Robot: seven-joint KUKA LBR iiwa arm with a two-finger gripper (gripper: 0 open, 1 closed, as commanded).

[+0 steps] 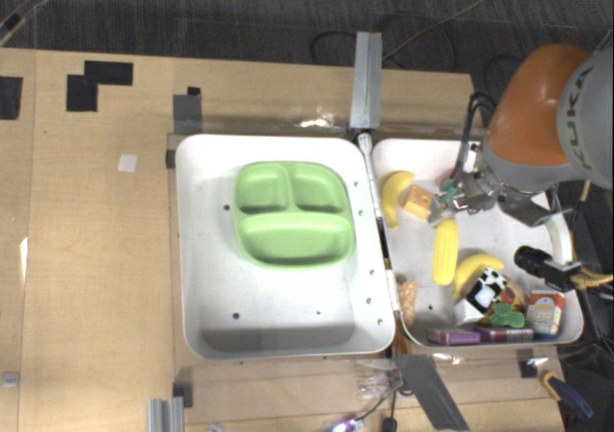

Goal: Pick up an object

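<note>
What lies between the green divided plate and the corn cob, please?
In the camera view, the two bins' adjoining walls run between the green divided plate and the corn cob; beyond them there is bare white bin floor up to the cob.

Arm [552,123] enters from right edge, approx mid-height of view. Grey housing w/ orange band [532,104] on top, bulky, angled down-left toward bench. Orange section sits at far-right, grey wrist body just below it, near side. Black cable runs down left side of the orange part to the wrist. Gripper [459,198] sticks out left of wrist, low, pointing left and slightly toward near side. Metal finger hardware visible but small + cluttered; can't resolve finger state from this cam. Wrist tilted, not vertical. Right part of the arm is cut off by the frame edge.
</note>
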